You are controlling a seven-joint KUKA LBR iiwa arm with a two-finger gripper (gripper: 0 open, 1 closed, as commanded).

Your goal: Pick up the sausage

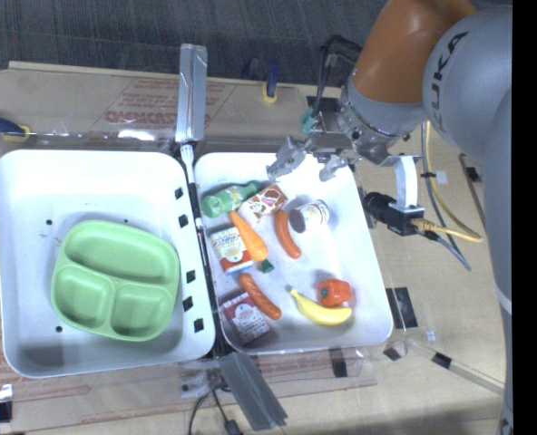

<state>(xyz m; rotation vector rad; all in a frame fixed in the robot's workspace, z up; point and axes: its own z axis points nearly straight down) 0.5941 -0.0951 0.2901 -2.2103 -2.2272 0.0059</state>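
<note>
The gripper hung over the far edge of the right bin, with its two fingers spread apart and nothing between them. One fingertip pointed toward the left, the other toward the right, and both were above the white floor of the bin, not touching any item.

The sausage lay near the middle of the right bin, a little in front of the gripper and apart from it. It was a short reddish-orange piece, lying at a slant. Just to its right stood a small can, tipped on its side. To its left was a carrot with a green end, lying over a small flat packet. A green bottle lay near the far left corner of that bin. A second sausage-like piece lay closer to the near edge, next to a dark packet. A banana and a red pepper were near the near right corner, touching each other.

The left bin held a green divided tray.
</note>
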